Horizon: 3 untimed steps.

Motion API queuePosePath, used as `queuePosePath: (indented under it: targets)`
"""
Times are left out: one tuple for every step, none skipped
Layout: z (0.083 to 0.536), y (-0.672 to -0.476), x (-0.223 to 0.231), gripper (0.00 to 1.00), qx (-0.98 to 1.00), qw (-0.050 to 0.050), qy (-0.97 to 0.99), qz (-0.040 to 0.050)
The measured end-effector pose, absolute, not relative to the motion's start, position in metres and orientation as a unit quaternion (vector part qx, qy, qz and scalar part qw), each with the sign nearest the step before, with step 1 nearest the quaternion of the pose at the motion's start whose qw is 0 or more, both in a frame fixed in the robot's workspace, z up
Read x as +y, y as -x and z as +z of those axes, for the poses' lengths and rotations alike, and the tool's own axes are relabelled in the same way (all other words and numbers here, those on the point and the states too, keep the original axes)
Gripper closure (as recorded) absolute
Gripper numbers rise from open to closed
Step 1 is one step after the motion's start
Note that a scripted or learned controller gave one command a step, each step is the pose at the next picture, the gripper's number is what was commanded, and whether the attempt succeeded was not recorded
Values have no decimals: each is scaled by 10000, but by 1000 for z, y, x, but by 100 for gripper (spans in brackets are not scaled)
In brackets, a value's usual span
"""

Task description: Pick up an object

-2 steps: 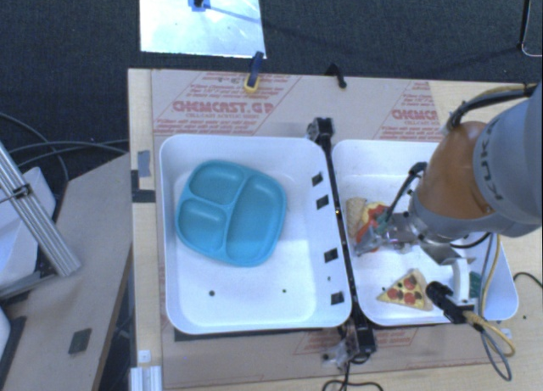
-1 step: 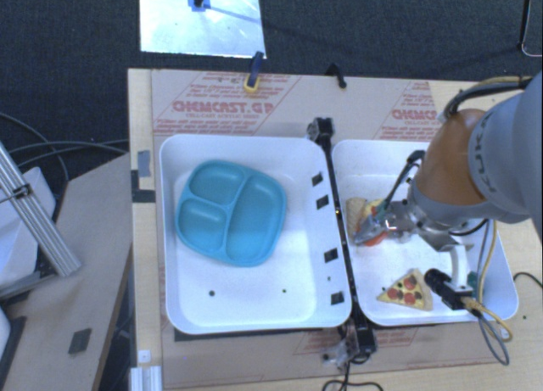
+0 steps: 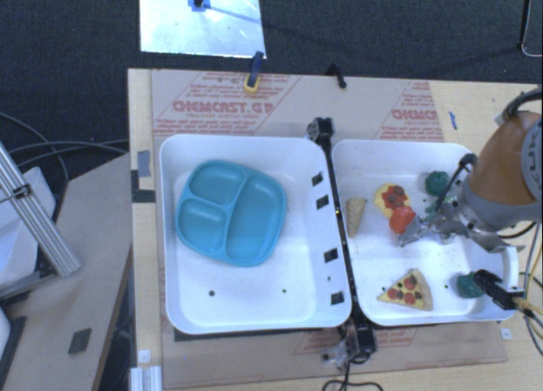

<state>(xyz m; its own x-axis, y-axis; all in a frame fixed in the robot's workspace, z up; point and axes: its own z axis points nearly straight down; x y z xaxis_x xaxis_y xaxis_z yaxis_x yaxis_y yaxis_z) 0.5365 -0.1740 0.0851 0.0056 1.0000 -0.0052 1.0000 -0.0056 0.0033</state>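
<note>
Pizza slice (image 3: 408, 289) below pincer (image 3: 416, 232), red toy (image 3: 402, 219) just beside it.

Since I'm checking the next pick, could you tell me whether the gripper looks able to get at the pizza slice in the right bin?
Probably yes. The pizza slice lies flat and apart from the other toys, just below the gripper, with nothing over it.

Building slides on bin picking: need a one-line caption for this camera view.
Tool low in the right white bin beside a red toy piece; blue divided plate in the left white bin.
</note>
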Motion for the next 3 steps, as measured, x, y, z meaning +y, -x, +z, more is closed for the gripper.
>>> queuePosePath:
  targets:
    - [96, -539, -168, 100, 7077, 27, -7065, 15]
    - [176, -581, -205, 100, 7085, 70, -7057, 24]
    - [171, -578, -203, 0, 7087, 17, -7055, 5]
